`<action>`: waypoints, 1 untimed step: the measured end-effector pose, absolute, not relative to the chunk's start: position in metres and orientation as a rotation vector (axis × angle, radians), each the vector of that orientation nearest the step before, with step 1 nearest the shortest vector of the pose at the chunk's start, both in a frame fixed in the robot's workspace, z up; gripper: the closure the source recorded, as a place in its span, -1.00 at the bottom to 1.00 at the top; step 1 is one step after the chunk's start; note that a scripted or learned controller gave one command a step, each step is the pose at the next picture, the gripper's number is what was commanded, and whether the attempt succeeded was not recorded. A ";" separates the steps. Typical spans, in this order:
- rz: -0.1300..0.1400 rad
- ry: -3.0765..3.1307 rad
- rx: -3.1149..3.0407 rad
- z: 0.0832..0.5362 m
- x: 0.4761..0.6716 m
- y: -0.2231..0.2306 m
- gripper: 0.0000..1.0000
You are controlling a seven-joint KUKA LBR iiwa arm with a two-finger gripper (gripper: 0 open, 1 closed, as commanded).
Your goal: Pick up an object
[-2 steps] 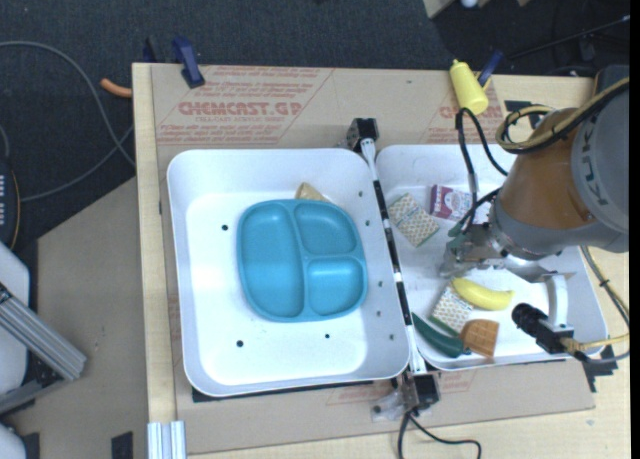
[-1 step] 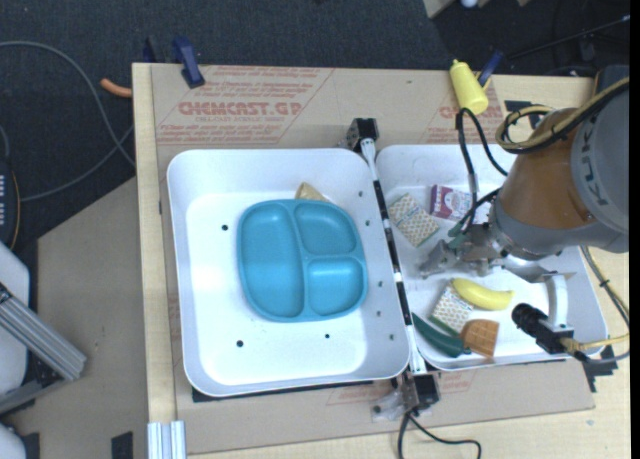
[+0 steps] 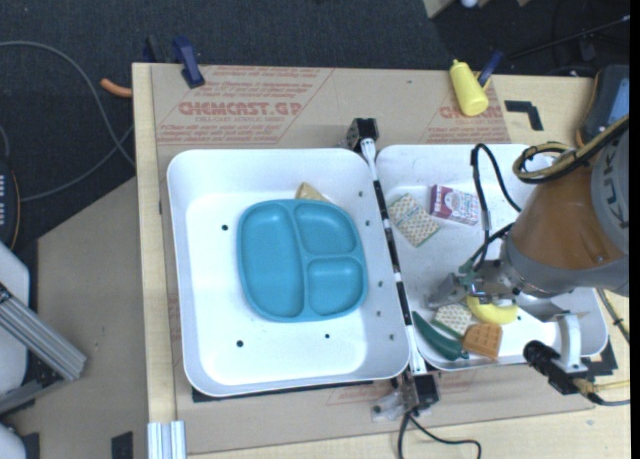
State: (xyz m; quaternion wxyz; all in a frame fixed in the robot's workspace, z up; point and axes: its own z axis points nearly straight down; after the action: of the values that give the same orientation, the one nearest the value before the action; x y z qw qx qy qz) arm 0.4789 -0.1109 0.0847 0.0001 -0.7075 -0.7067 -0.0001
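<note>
- The gripper (image 3: 478, 290) is low in the right bin (image 3: 500, 162), near its front; its fingers are too small and cluttered to read, so I cannot tell its state.
- Just under it lies a yellow banana-shaped toy (image 3: 497, 313), touching or nearly touching the gripper; whether it is gripped is unclear.
- In front of the banana sits an orange-brown block (image 3: 482, 340), touching a pale waffle-patterned piece (image 3: 452, 317).
- A dark green curved piece (image 3: 436, 334) lies along the bin's front left corner, beside the waffle piece.
- The arm (image 3: 565, 232) comes in from the right, its orange band above the wrist and black cables looping over it; it tilts down and left toward the bin floor.
- Further back in the right bin lie a checkered cracker-like square (image 3: 412, 219) and a small pink-and-white carton (image 3: 455, 205), near each other.
- The left bin (image 3: 200, 247) holds a blue divided plate (image 3: 300, 258), flat, near the middle.
- A tan corner of something (image 3: 309, 192) pokes out behind the plate.
- A yellow bottle (image 3: 467, 88) lies on the bench behind the right bin.
</note>
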 end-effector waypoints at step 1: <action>-0.001 -2.221 -2.224 0.094 0.479 -0.111 1.00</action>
State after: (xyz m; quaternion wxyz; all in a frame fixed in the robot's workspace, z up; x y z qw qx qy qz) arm 0.4792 -0.1105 0.0940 -0.0005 -0.7076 -0.7066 -0.0005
